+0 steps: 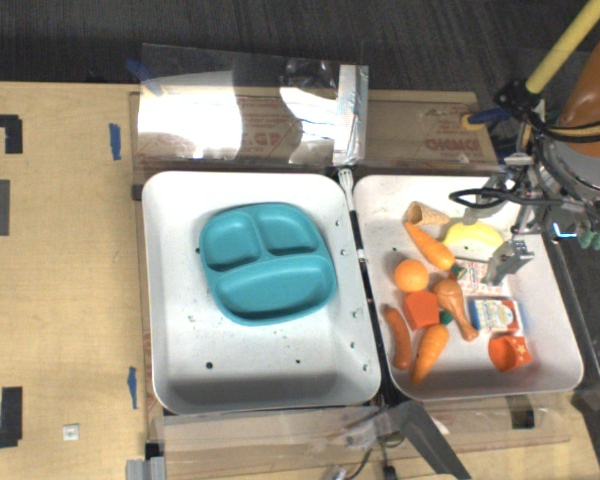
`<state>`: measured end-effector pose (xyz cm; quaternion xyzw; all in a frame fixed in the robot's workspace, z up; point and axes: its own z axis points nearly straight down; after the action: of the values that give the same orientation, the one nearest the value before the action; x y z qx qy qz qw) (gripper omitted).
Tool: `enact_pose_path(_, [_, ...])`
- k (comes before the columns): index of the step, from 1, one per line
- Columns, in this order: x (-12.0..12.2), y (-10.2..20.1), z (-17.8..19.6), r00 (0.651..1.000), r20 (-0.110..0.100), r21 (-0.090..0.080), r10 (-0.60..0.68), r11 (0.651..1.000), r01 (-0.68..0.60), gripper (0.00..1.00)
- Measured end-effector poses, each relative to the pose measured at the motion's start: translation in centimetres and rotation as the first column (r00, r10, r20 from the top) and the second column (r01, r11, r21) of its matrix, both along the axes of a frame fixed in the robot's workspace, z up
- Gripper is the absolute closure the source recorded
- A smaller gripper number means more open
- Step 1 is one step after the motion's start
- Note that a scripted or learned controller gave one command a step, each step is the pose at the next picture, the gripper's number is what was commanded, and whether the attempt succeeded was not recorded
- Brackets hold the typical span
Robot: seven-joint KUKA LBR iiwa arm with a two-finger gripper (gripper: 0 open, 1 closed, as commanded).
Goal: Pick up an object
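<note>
A: Left first. Left bin (170,268), white, holds a teal tray (268,263) with three sections, sitting about centre, tilted a bit.

B: Anything else in it?

A: Just dark specks on the floor. Behind the bins, at 12, a shiny plastic sheet (250,108) taped over cardboard.

B: Right bin?

A: Right bin (565,353), white, all the toys. From its left: carrot (397,336) at 8, a second carrot (429,352) at 6 just beside it, red block (422,309) touching that one's top. Orange ball (412,275) at 10. Long carrot (428,246) slanting at 11, cone (423,213) above it at 12.

B: And centre-right?

A: Yellow lemon (474,237) at 1, touching the long carrot. Orange gourd (454,303) mid-bin. White carton (494,314) at 4 beside it, red cup (509,351) at 5.

B: Gripper?

A: Gripper (508,261) comes in from 3, low over the bin, just right of the lemon, above the carton. Nothing seen between its fingers. Apart or together, can't tell, too blurry.

B: Arm?

A: Arm (570,158) at 2, cables round it, yellow pole (575,30) behind.
</note>
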<state>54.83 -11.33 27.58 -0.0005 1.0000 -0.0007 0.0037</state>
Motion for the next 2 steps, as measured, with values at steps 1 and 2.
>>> enact_pose_path(1, [4.2,-0.8,-15.4,0.997,-0.013,0.004,0.075,0.997,-0.075,0.0])
enact_pose_path(2, [6.0,0.1,-18.7,1.0,0.002,0.001,0.024,1.0,-0.024,0.0])
